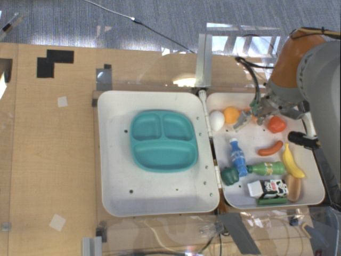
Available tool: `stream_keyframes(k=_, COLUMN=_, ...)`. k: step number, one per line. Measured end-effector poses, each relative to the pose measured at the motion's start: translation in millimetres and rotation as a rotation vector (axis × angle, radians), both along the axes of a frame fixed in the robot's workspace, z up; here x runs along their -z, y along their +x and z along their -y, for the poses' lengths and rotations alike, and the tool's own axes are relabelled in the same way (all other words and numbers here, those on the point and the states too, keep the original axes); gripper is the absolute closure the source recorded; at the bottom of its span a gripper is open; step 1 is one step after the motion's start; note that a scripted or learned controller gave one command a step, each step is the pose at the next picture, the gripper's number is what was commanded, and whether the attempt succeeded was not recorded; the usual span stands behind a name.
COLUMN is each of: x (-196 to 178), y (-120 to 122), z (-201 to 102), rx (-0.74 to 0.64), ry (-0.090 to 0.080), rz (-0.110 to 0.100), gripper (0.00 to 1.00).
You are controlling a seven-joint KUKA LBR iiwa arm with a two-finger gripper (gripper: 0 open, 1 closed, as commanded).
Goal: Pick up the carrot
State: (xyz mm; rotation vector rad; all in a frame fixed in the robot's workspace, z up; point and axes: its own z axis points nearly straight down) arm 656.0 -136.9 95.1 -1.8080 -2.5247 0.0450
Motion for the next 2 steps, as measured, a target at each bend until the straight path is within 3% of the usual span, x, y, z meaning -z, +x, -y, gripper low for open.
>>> stream_keyframes(k=1, x=12.0, y=-1.5, z=-21.1, rx=0.359, ry=-0.020, rz=-0.017, gripper=0.00)
stream_keyframes(k=2, x=12.7, y=-3.6, z=-29.9, rx=0.450, ry=-0.032, rz=-0.022, gripper=0.00)
